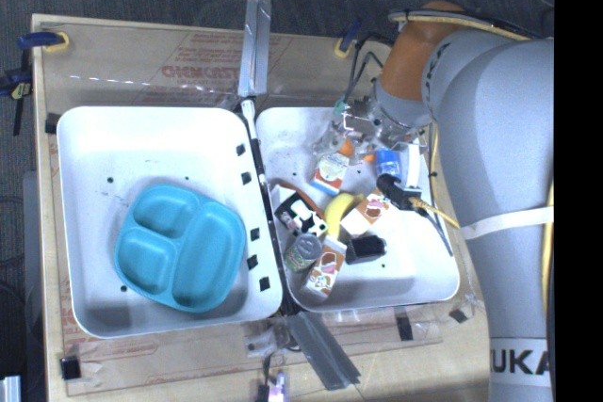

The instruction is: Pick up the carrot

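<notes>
A small orange piece that looks like the carrot point(348, 147) lies in the far part of the right bin point(429, 273), mostly hidden under the gripper. My gripper point(351, 129) hangs directly over it, low in the bin near the far wall, at the end of the grey arm with the orange band point(415, 61). Whether it touches the carrot is hidden by the wrist.
The right bin holds a crowded pile: a banana point(336, 205), a tin can point(303, 249), a small carton point(325, 270), a black object point(366, 248), a blue can point(388, 163) and an orange-white packet point(330, 172). A blue divided plate point(179, 245) lies in the left bin point(80, 136).
</notes>
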{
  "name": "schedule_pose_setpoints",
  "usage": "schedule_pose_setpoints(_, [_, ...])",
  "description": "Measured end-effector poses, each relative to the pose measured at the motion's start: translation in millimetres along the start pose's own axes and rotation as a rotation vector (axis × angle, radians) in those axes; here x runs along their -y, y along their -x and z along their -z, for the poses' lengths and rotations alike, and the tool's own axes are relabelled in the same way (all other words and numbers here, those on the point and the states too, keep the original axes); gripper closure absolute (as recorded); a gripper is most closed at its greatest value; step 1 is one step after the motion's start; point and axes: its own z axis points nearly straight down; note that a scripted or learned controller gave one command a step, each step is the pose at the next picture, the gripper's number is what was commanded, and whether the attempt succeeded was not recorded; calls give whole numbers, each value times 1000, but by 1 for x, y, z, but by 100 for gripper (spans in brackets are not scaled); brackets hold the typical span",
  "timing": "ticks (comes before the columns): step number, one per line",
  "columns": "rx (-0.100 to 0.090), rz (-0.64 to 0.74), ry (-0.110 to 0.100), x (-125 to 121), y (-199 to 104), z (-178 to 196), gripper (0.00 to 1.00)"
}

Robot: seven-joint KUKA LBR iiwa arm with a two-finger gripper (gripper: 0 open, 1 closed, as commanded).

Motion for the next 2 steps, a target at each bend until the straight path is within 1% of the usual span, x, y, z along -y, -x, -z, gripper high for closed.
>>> schedule_pose_setpoints(1, [1, -110, 5, 7, -42, 91, 100])
schedule_pose_setpoints(2, [0, -111, 5, 7, -42, 90, 0])
